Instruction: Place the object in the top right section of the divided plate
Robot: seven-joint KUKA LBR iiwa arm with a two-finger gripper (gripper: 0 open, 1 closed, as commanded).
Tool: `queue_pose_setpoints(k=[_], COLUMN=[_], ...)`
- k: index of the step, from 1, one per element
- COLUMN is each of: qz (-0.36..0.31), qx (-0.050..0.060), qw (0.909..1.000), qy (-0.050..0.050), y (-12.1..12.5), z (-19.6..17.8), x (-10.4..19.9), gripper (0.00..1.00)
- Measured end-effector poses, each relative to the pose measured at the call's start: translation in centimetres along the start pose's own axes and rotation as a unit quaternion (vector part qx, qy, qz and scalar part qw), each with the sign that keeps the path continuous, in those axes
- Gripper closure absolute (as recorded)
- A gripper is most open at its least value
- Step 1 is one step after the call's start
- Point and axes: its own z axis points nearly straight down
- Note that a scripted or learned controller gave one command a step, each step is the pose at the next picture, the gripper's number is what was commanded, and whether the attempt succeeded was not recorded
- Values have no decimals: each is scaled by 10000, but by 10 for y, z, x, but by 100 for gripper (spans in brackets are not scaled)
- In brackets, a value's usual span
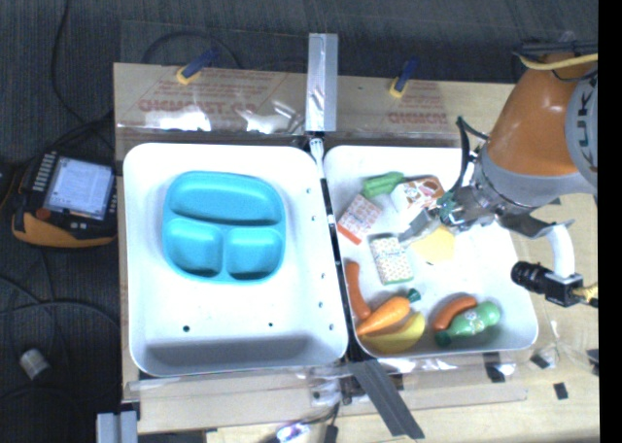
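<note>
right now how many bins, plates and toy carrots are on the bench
white bins: 2, left bin and right bin
blue divided plate: 1
orange toy carrot: 1
total: 4

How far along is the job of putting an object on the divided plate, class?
Done: nothing visible; the blue divided plate in the left bin holds no object. In hand: the gripper is low over the toy food in the right bin; no grasp is visible. Left: picking an object, carrying it over, placing it.
</note>
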Motion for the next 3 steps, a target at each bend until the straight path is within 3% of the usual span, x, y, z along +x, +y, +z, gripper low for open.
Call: queue_pose_setpoints(k=[1,2,3], qz=[-885,-354,-2445], qx=[8,7,-21], qw=[9961,9994,9696], qy=[0,5,-19], y=[-44,-44,-41], z=[48,79,95], x=[1,-37,7], gripper=[100,100,100])
